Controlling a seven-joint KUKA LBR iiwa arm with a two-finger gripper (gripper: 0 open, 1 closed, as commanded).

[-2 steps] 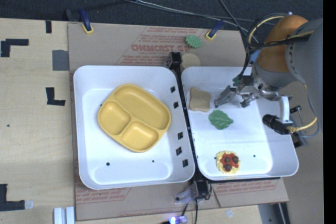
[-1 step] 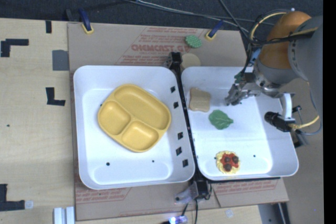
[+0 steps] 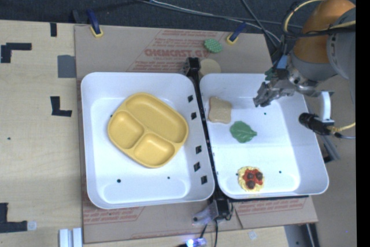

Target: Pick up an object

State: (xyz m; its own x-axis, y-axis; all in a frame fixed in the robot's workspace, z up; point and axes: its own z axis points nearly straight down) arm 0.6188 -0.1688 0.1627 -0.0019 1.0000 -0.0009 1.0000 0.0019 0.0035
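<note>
The end effector (image 3: 261,100) hangs over the upper part of the right bin (image 3: 306,153); whether it is released or clenched cannot be told. In that bin lie 3 items: a tan piece (image 3: 219,110), a green leaf (image 3: 243,132) and a small pizza (image 3: 250,178). The left bin (image 3: 95,142) holds a yellow divided tray (image 3: 148,129).

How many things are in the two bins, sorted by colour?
Yellow: 1, the divided plate
Tan: 1, the bread-like piece
Green: 1, the leaf
Yellow with red: 1, the small pizza-like toy
Total: 4
</note>
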